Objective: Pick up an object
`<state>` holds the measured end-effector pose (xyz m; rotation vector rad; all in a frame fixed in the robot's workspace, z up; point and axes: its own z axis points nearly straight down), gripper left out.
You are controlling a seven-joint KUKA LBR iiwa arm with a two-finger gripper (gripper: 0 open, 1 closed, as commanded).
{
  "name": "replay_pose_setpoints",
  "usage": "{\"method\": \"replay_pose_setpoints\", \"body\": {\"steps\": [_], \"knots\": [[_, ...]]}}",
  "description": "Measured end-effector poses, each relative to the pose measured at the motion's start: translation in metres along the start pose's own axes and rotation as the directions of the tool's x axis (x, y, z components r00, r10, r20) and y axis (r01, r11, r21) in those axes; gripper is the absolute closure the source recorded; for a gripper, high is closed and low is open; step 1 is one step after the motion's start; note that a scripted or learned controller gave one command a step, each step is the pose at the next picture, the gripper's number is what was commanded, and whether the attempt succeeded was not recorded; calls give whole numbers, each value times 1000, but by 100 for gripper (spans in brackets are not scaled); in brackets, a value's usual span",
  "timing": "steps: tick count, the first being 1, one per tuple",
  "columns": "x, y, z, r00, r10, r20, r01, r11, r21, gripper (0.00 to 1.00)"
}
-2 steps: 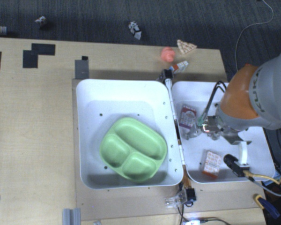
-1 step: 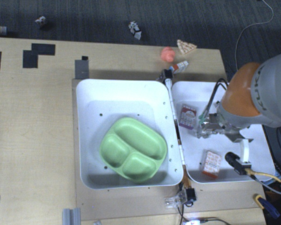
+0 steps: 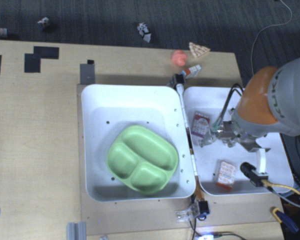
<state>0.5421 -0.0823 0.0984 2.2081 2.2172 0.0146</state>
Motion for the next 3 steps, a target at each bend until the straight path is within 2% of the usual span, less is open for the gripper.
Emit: {"method": "replay_pose_setpoints", "body": {"steps": [1,2,3], "knots": [[-5,24,12,1000,-1,-2,1,1000,10,0],[-4,27,0,1000,-4,-2,4,1000,2,100],[-64,107,-70,1000,-1,0,1,1000,8,100]]}}
